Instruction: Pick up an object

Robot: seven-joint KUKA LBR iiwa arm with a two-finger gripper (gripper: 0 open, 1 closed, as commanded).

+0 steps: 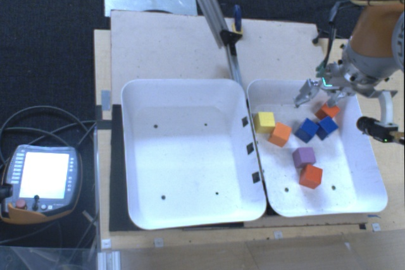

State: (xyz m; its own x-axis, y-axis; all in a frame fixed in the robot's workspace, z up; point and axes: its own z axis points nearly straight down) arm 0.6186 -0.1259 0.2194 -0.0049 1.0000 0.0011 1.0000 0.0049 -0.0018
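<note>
Several small cubes lie in the right bin (pixel 370 164): a yellow cube (pixel 264 121), an orange cube (pixel 280 134), two blue cubes (pixel 307 129) (pixel 328 127), a purple cube (pixel 304 156), a red cube (pixel 311 176) and an orange-red cube (pixel 329 112) toward the back. My gripper (pixel 320 95) hangs over the back of the right bin, just above and slightly left of the orange-red cube. Its fingers (pixel 305 93) are spread open with nothing between them.
The left bin (pixel 136 136) sits beside the right one, sharing a raised middle wall (pixel 252 148). A slanted metal pole (pixel 209 0) crosses the back of the bench. A teach pendant (pixel 39 183) lies off the bench at the left.
</note>
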